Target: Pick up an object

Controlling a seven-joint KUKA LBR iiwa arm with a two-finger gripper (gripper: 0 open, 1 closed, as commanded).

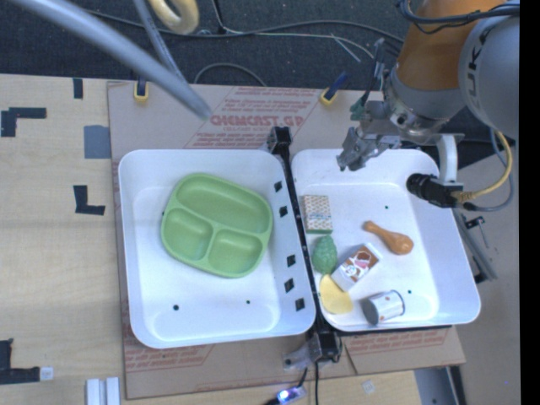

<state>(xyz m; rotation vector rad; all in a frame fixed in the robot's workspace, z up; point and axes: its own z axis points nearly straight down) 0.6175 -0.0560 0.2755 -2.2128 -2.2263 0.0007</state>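
Note:
My gripper [354, 156] hangs above the far edge of the right bin [426, 201], its dark fingers pointing down with nothing between them. Below it in that bin lie a small beige cracker box [317, 213], a green bumpy toy [324, 253], a red and white carton [356, 267], a yellow piece [334, 296], a grey can [384, 306] and an orange drumstick toy [390, 237]. All of these rest on the bin floor, apart from the gripper.
The left bin [143, 251] holds a green divided tray [218, 224]. A black divider [288, 218] runs between the bins. A grey pole [101, 32] crosses the upper left, and cables [485, 188] hang near the arm at the right.

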